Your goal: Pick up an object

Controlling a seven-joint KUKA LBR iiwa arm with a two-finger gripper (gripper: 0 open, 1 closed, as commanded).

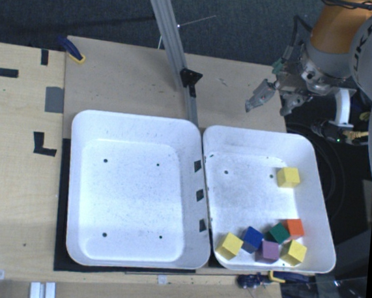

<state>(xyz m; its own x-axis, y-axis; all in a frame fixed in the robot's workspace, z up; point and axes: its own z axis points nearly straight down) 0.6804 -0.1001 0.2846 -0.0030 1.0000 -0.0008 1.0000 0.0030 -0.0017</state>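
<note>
The gripper (pixel 274 101) hangs above the bench just beyond the far rim of the right bin (pixel 252 137), fingers spread apart with nothing between them, so the pick is not yet begun as far as can be judged: no object is lifted and every block lies on the bin floor. The nearest candidate, a lone yellow block (pixel 288 177), sits by the bin's right wall, well apart from the others. It is roughly cubic with no evident long axis; its faces are turned slightly off square to the bin walls. The remaining pieces crowd the near right corner: a second yellow block (pixel 230 246), a blue block (pixel 252 238), a purple block (pixel 270 251), a green block (pixel 278 233), an orange block (pixel 294 227) and a third yellow block (pixel 296 253), several touching. The left bin (pixel 77 128) holds no blocks. Outstanding: descent, closure and lift.
</note>
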